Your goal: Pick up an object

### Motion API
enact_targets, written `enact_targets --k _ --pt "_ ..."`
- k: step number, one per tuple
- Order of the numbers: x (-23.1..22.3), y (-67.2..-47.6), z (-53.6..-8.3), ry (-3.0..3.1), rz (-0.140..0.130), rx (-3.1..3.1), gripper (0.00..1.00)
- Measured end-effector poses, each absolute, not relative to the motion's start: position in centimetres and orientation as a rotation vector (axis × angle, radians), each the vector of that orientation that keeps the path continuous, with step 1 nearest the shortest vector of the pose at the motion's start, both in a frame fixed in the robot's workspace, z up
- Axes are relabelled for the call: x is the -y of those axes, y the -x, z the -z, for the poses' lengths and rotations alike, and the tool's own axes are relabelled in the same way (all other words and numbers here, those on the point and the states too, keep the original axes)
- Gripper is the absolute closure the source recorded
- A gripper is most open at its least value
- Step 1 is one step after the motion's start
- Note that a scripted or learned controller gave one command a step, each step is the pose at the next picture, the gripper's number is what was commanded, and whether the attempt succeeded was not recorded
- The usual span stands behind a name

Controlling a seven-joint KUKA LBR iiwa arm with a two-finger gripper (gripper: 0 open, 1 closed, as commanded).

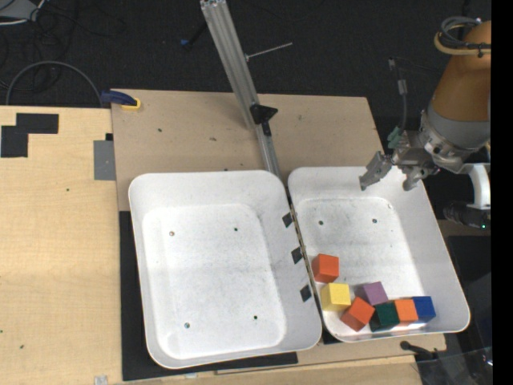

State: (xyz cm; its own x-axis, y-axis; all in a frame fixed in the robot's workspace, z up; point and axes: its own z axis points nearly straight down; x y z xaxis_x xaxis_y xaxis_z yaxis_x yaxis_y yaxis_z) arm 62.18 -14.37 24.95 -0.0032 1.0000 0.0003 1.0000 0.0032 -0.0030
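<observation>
The two-finger grey metal gripper (393, 172) hangs over the far right corner of the right shallow white plastic bin (422, 227), fingers spread wide with nothing between them. The small coloured blocks cluster along that bin's near edge (well apart from the gripper): an orange cube (325, 267), a yellow cube (337, 295), a purple cube (371, 292), a green cube (385, 316) and a blue cube (423, 307). The left shallow white plastic bin (144, 215) lies just beside.
</observation>
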Motion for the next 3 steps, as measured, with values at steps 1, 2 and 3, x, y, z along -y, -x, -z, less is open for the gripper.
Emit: enact_targets --k 1,2,3 --pt "11.6 -57.7 -18.1 2.215 -0.01 2.211 0.0" --pt "-2.1 -50.1 -19.0 2.209 -0.004 2.223 0.0" --pt "-4.2 -50.5 -25.3 2.218 0.005 2.226 0.0"
